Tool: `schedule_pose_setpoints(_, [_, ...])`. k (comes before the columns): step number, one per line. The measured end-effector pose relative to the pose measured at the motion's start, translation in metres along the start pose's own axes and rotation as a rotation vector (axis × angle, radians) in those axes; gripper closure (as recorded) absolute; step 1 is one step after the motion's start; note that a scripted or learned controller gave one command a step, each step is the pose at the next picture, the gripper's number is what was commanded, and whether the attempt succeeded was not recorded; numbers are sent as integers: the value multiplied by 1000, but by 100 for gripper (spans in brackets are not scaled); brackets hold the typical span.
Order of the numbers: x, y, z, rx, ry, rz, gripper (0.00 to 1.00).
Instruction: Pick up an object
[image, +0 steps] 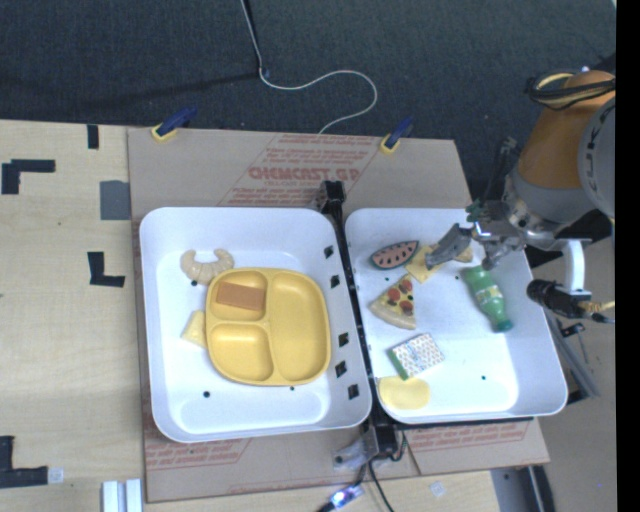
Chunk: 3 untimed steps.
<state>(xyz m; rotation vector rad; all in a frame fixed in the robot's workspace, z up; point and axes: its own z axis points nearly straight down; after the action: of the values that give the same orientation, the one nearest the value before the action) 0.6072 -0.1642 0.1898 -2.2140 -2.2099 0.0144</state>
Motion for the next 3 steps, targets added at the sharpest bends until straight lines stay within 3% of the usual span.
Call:
schedule_pose_setpoints(1, [0,3,-9,-14,-3,-4,0])
schedule_pose_setpoints(2, [3,7,55,-9,-3,-4,0])
schedule_pose_setpoints(3, [3,9,105,-18,-4,-2,0])
